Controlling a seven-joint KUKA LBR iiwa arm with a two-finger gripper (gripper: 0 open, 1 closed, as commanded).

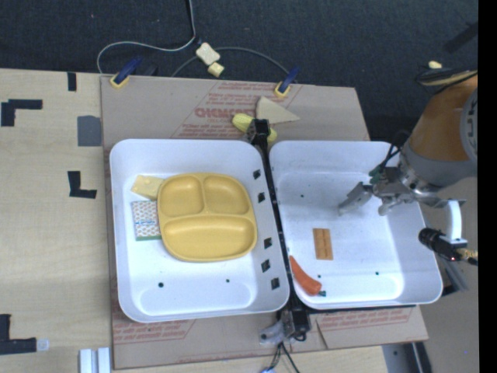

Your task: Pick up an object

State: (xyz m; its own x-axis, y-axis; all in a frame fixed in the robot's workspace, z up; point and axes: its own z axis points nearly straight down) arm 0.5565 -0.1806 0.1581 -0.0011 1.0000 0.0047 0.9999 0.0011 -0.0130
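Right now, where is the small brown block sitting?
The brown block lies flat on the floor of the right bin, near its middle, just above the orange piece at the bin's lower left corner. The gripper is up and to its right.

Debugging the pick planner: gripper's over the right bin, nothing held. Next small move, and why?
Probably shift the gripper toward the bin's front and descend over the brown block. It hovers over bare floor of the right bin, with nothing between its fingers. The block lies flat, apart from the walls and from the orange piece at the front edge, so it looks the easier pick.
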